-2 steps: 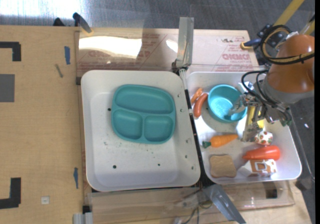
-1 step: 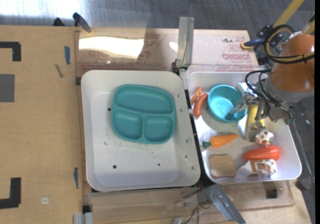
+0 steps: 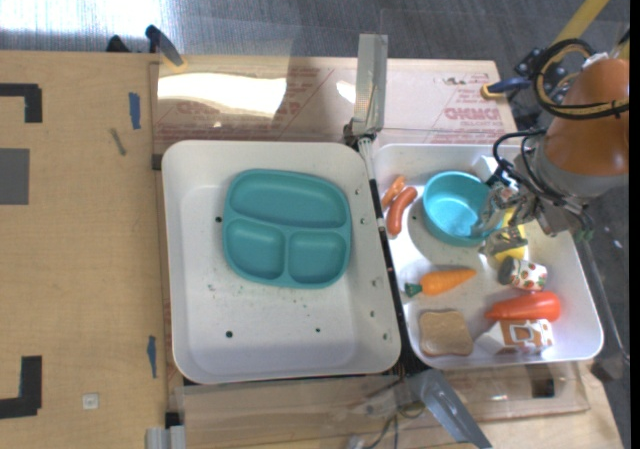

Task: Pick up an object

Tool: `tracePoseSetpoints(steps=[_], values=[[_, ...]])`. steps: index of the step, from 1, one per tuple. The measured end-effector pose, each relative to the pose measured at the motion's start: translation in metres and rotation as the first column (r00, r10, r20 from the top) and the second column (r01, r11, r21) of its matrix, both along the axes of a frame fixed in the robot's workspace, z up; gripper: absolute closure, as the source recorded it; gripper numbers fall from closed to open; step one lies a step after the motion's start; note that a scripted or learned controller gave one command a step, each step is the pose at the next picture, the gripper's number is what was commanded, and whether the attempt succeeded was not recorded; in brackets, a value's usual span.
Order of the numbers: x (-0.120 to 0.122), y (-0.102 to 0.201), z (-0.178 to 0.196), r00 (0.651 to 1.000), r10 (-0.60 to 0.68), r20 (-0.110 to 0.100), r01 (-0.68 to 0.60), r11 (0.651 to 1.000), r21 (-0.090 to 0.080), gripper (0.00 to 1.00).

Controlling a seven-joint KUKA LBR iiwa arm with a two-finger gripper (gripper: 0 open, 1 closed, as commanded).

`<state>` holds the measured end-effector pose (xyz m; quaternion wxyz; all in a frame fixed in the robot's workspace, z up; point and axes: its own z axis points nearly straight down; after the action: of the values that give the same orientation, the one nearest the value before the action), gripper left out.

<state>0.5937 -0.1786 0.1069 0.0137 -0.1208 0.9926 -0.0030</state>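
The right bin (image 3: 588,289) holds a blue bowl (image 3: 450,205), two red sausages (image 3: 399,205), an orange carrot (image 3: 445,281), a slice of bread (image 3: 445,332), a red toy (image 3: 523,308), a small white carton (image 3: 525,336), a red-and-white piece (image 3: 528,275) and a yellow piece (image 3: 512,254). My gripper (image 3: 503,220) hangs low over the right bin, right at the bowl's right rim and just above the yellow piece. The wrist hides what lies under its tip.
A teal divided plate (image 3: 287,227) lies in the left bin (image 3: 190,267). A metal post (image 3: 371,87) stands behind the wall between the bins. Cardboard covers the bench to the left. The arm's orange band (image 3: 590,127) sits above the right bin's back corner.
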Motion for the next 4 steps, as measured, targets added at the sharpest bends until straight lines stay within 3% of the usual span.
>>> tracePoseSetpoints(steps=[1,2,3,4], values=[[0.0,0.0,-0.002,1.0,-0.001,0.0,0.001,1.0,0.0,0.0],[0.0,-0.015,-0.016,1.0,0.02,-0.012,-0.02,1.0,0.003,0.0],[-0.024,0.033,-0.015,0.999,0.043,-0.012,-0.043,0.999,0.001,0.0],[0.001,0.038,-0.015,0.995,0.097,-0.009,-0.097,0.995,-0.003,0.0]])
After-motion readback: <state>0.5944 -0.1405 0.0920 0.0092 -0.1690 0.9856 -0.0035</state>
